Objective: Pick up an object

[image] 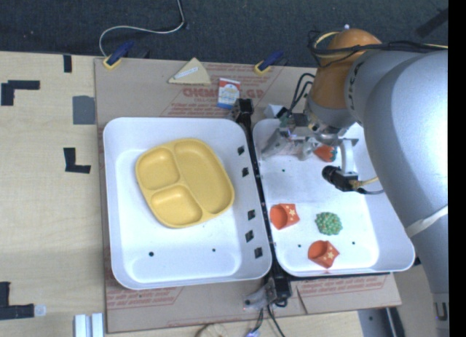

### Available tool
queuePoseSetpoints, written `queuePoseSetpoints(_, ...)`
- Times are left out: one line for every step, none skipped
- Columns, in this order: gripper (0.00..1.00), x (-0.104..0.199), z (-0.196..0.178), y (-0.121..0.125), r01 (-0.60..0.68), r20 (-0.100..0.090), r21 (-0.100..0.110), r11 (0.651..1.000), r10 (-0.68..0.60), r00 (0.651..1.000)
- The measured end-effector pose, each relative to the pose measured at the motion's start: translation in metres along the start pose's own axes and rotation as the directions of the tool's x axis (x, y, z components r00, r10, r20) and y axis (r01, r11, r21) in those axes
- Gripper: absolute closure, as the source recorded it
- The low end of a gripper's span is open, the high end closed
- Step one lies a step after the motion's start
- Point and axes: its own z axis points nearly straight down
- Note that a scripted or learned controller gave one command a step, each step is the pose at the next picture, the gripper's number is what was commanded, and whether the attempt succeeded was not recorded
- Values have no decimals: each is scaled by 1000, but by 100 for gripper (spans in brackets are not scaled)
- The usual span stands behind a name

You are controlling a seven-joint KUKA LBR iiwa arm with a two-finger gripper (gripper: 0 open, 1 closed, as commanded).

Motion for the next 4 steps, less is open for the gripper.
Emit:
queuePoseSetpoints(100, 0, -10, 0, 2, 2, -1, 1000, -2, 1000)
queuePoseSetpoints(0, -1, -10, 0, 2, 3, 0, 1000, -2, 1000)
queuePoseSetpoints(100, 0, -19, 0, 3, 2, 1, 1000, -3, 1000)
queuePoseSetpoints(0, 0, -19, 0, 3, 3, 1, 1000, -3, 1000)
